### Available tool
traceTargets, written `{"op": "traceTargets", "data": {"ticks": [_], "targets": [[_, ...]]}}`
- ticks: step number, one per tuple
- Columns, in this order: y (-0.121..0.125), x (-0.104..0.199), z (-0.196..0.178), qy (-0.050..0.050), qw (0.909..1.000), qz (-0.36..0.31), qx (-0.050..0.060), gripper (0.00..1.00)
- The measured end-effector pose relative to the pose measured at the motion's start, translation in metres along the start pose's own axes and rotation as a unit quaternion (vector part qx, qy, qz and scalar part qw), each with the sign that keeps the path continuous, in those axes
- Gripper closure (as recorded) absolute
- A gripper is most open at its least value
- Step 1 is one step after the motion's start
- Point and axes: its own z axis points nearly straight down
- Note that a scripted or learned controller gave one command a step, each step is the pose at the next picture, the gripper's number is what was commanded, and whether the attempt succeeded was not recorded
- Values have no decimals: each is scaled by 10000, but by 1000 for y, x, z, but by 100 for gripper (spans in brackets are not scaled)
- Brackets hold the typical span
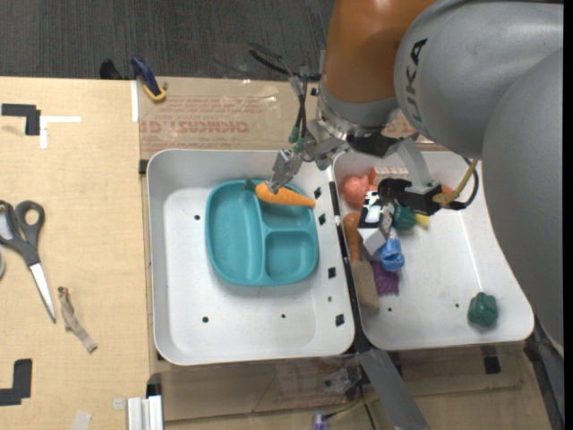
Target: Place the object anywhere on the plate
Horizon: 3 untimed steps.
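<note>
— Where is the gripper (279, 179)?
— Over the left bin (170, 267), its fingers clenched on the thick end of an orange carrot (286, 196); the carrot lies across the teal plate's (237, 240) upper right rim (touching it).

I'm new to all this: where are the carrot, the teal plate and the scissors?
carrot (288, 197): camera view, middle of its orange body.
teal plate (235, 231): camera view, floor of its large compartment.
scissors (27, 243): camera view, near the blades' pivot.

Fixed overhead slant onto both bins (170, 267)
</note>
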Motion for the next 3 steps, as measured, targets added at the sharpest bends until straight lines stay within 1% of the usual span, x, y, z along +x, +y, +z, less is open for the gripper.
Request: {"op": "traceTargets", "data": {"ticks": [1, 2, 3], "targets": [[-22, -38, -54, -5, 9832, -1826, -16, 0], [-44, -92, -57, -5, 9882, -1534, -14, 0], [-88, -135, -65, 3, 9962, -867, -4, 0]]}}
